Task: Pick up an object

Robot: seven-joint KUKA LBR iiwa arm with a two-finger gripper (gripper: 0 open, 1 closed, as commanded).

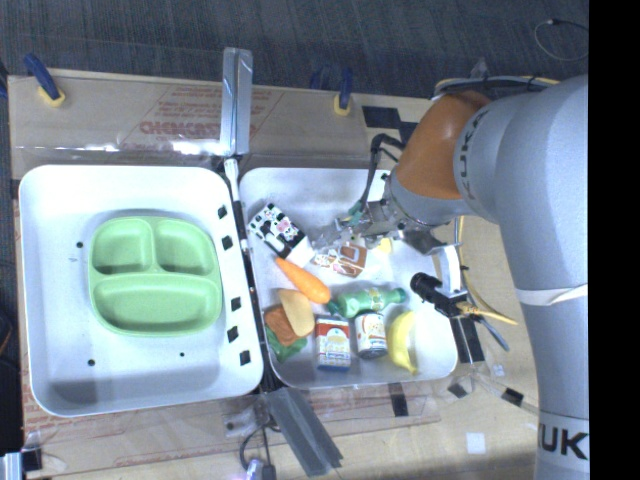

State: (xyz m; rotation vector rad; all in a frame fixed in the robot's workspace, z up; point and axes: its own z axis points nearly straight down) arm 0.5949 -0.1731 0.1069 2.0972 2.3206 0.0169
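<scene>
Left bin: green three-compartment plate near centre. Right bin: black-and-white carton at far left; orange carrot below it; sandwich at near left; small box, can and banana along near edge; green bottle lying mid-bin. Gripper positioned low over a red-and-white packet, far right of centre. Grey arm entered from right.
</scene>
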